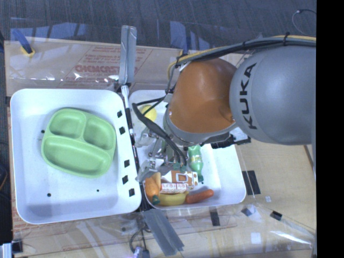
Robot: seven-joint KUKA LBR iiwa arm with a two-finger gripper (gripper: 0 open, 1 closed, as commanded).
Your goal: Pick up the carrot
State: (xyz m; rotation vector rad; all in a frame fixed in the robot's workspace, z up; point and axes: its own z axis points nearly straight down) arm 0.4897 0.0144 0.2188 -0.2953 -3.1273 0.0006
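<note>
Lying at lower centre: slim orange-red carrot (199, 196), against white right bin's (232, 187) near wall, touching yellow banana (171, 200). Crowded. Two-finger gripper (164, 157) above; finger state indeterminable.

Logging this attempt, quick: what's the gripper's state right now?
Gripper: cannot be told; it is low in the right bin above the clutter, with the carrot lying apart near the front wall.

My rounded grey metal arm (274, 98) bears black "KUKA" lettering (246, 98). A glossy orange dome-shaped band (201, 98) sits above its wrist. Black and yellow cables (236, 47) cross over it.
</note>
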